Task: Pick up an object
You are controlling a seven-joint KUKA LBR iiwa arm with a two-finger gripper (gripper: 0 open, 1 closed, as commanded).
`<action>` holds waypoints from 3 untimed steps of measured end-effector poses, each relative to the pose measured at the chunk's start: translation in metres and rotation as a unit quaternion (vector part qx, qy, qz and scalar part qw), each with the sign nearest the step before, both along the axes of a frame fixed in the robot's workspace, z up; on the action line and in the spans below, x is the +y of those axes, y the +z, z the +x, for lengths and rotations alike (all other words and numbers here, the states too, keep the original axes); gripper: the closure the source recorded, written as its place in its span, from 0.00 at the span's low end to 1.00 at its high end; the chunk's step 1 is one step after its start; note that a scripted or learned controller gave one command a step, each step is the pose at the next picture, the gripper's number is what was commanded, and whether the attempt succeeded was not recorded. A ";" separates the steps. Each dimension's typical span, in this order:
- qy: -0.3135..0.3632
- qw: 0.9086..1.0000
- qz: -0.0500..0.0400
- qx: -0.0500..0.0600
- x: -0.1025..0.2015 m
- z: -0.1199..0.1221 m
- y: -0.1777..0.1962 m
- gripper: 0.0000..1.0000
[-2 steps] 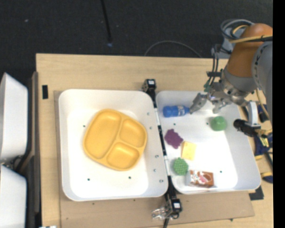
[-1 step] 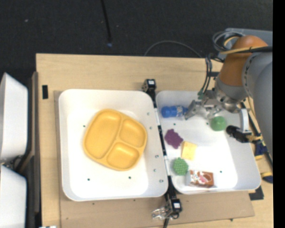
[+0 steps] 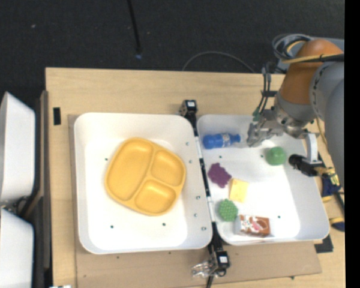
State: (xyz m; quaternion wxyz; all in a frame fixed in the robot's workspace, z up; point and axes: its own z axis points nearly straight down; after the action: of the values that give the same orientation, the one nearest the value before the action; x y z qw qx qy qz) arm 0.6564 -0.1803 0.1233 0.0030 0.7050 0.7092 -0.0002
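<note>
You have the blue bottle [image 3: 220, 140] lying flat in the right bin [image 3: 300, 221], near its 10 o'clock corner, long axis 9 to 3, cap toward 3. The gripper [image 3: 256, 134] hangs just beside the cap; you cannot tell its finger spread or any contact.
</note>
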 end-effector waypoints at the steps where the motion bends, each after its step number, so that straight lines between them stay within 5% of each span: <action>1: -0.001 1.000 0.001 -0.002 0.003 0.011 0.056 1.00; 2: 0.000 1.000 0.001 -0.002 0.001 0.012 0.111 1.00; 3: 0.000 1.000 0.002 0.001 0.051 0.021 0.106 1.00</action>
State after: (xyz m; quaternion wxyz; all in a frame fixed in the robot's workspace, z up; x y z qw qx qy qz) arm 0.6779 -0.1293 0.2293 0.0008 0.7054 0.7088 0.0001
